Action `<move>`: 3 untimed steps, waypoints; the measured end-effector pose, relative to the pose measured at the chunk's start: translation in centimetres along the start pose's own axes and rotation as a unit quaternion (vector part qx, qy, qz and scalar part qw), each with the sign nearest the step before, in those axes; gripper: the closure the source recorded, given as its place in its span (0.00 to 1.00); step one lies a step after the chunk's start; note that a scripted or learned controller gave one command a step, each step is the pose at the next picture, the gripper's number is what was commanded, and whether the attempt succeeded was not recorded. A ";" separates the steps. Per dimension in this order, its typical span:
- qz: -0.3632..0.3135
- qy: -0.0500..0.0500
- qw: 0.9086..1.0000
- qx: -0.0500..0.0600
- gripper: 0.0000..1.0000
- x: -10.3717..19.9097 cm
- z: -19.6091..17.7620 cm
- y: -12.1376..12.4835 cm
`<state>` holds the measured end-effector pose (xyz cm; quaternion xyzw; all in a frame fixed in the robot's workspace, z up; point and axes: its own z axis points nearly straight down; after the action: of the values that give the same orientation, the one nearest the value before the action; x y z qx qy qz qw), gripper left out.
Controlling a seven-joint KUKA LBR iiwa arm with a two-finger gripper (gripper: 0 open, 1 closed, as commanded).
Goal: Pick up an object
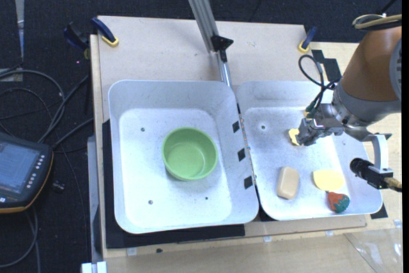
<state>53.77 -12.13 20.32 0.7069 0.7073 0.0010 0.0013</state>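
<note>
My gripper (305,137) hangs low over the right bin (268,102), near its middle right. A small yellow object (293,136) peeks out at the gripper's left side, touching or just beside it. Nearer the front of that bin lie a tan oblong block (287,182), a flat yellow piece (328,179) and a small red and teal object (338,202). A green bowl (189,153) stands upright in the middle of the left bin (128,137).
A slanted metal pole (201,6) runs down to the seam between the bins. Yellow and blue clamps (105,33) (307,40) sit at the bench's back corners. A black part of the arm (370,172) juts over the right bin's right rim.
</note>
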 end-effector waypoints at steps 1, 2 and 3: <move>-0.002 0.001 1.000 0.002 1.00 5.1 0.2 0.6; -0.002 0.001 1.000 0.001 1.00 10.8 -0.9 -0.5; -0.002 0.001 1.000 0.001 1.00 16.0 -2.8 -0.6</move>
<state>53.19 3.85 23.06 0.7054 0.7088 0.0009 0.0002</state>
